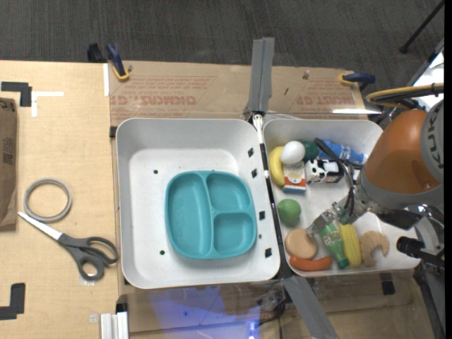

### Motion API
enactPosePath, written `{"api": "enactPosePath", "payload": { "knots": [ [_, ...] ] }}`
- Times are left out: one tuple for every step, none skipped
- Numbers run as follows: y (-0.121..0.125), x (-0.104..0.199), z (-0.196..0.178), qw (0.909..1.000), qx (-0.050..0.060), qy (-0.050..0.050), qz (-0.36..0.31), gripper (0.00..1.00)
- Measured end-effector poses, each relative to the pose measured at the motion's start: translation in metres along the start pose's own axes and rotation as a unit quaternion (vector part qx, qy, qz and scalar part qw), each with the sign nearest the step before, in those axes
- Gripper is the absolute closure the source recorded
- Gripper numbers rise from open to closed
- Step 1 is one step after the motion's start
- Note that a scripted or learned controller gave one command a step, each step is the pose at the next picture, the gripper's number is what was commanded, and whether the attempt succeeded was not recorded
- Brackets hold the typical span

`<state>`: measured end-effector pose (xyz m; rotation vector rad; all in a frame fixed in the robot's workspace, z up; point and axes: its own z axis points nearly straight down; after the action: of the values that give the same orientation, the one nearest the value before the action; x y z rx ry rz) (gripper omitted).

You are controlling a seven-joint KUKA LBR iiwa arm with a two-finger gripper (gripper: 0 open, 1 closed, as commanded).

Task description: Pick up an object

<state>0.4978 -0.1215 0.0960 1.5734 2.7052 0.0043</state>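
Note:
My gripper (327,224) hangs low in the right bin (321,124), reaching in from the right under the orange band (401,154). Its tip is just above a green item (333,246) and a yellow corn cob (349,241), with a tan round piece (301,244) to its left. I cannot see anything held. Around it lie a green ball (288,210), a red sausage (309,263) and a croissant (374,244). Farther back are a banana (275,167), a white egg (292,152), a black-and-white cow toy (323,171) and a blue item (337,150).
The left bin (141,140) holds a teal divided plate (210,215). On the bench to the left lie scissors (74,246) and a tape roll (47,198). A grey post (260,76) stands behind the wall between the bins.

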Motion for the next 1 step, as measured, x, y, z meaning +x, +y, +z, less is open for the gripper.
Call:
{"api": "enactPosePath", "payload": {
  "knots": [
    [0.0000, 0.0003, -0.0073, 1.0000, 0.001, 0.001, -0.001, 1.00]
  ]
}}
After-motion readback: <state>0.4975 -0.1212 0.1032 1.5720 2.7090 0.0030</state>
